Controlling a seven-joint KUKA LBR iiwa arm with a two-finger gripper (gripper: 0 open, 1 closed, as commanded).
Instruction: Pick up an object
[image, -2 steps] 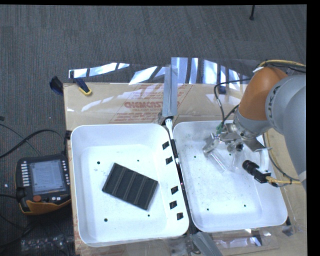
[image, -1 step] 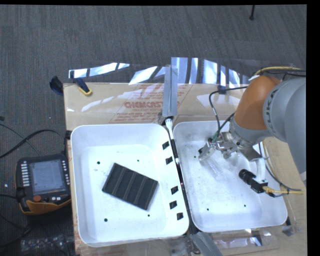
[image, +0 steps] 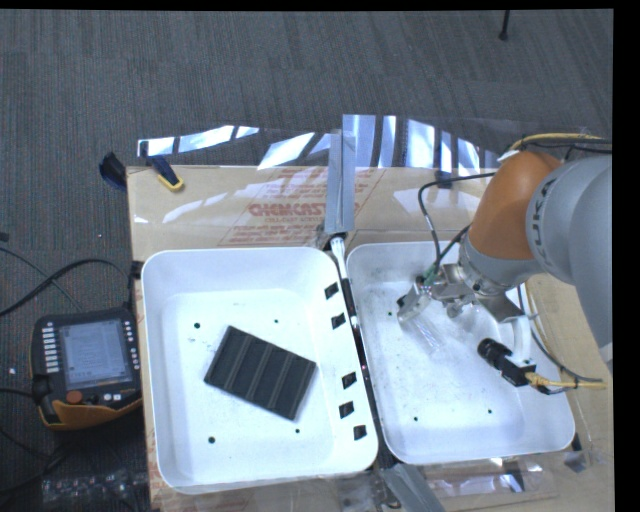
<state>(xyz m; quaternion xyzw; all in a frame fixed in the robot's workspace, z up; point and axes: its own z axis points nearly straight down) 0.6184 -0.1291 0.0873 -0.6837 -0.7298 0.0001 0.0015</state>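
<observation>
The gripper (image: 432, 300) hangs over the right bin (image: 545, 425), well apart from the dark ribbed slab (image: 260, 372) lying flat in the neighbouring bin; whether it holds anything I cannot tell. Descending here would likely grasp nothing, since the slab lies elsewhere

Two white bins (image: 160, 300), speckled with small black dots; a dark grey ribbed slab (image: 260, 372) in the left one; grey arm (image: 580, 220) banded orange; brown bench (image: 290, 205).
</observation>
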